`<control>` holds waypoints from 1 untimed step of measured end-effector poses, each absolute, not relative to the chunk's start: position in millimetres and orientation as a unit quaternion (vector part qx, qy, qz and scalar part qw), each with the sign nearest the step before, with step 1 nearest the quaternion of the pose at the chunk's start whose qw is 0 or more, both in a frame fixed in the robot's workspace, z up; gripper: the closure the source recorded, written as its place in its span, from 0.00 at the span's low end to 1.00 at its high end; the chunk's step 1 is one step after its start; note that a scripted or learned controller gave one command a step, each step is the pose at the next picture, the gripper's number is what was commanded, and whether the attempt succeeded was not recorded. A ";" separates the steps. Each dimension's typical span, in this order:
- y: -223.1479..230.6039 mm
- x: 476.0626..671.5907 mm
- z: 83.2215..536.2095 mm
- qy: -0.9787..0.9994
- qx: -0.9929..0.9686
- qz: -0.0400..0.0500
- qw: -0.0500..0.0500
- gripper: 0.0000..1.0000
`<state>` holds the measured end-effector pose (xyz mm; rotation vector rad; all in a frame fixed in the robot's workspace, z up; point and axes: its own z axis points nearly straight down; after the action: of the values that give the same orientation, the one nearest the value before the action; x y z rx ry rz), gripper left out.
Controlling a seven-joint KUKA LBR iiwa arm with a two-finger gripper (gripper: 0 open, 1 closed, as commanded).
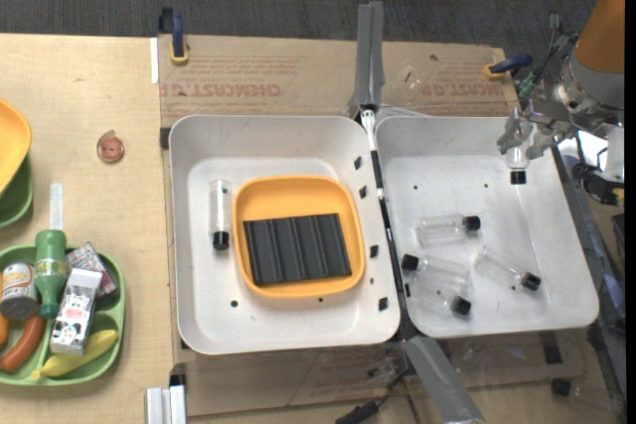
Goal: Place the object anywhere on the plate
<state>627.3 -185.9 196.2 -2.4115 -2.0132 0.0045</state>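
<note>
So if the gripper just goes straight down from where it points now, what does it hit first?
Probably the bare floor of the right bin near its back right corner. The gripper hangs there, with the clear vials nearer the front; depth is uncertain.

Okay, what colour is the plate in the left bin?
Orange-yellow: the plate carries a dark grey ribbed block, seen in the camera view.

One fixed camera above, slanting down on both bins (pixel 189 213).
</note>
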 end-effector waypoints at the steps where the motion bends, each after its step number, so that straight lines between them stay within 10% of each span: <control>1: -205.8 659.0 212.8 -0.736 -0.677 0.001 -0.001 1.00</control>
<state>659.0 -205.8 212.8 -2.1300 -2.3129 0.0017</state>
